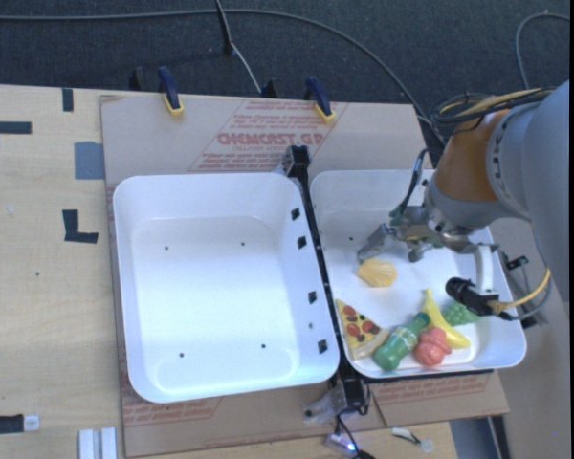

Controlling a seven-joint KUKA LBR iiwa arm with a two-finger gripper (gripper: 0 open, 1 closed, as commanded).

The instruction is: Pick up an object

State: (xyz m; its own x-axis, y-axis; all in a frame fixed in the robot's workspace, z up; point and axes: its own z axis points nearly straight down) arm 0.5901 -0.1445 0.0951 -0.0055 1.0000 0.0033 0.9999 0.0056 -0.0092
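Observation:
In the right bin (349,194) my gripper (393,251) hangs open, its fingers (371,247) spread with nothing between them. A pale yellow lump (377,273) lies just below the fingertips, apart from them. Along the bin's near edge lie a pizza slice toy (357,328), a green bottle-shaped toy (397,344), a red toy (430,348), a yellow banana (439,317) and a small green piece (460,313).
The left bin (210,285) stands beside the right one, with a black divider strip (311,256) between them. Both sit on a cardboard sheet (249,137) held by two blue clamps at the back. The arm's grey body covers the right bin's far right side.

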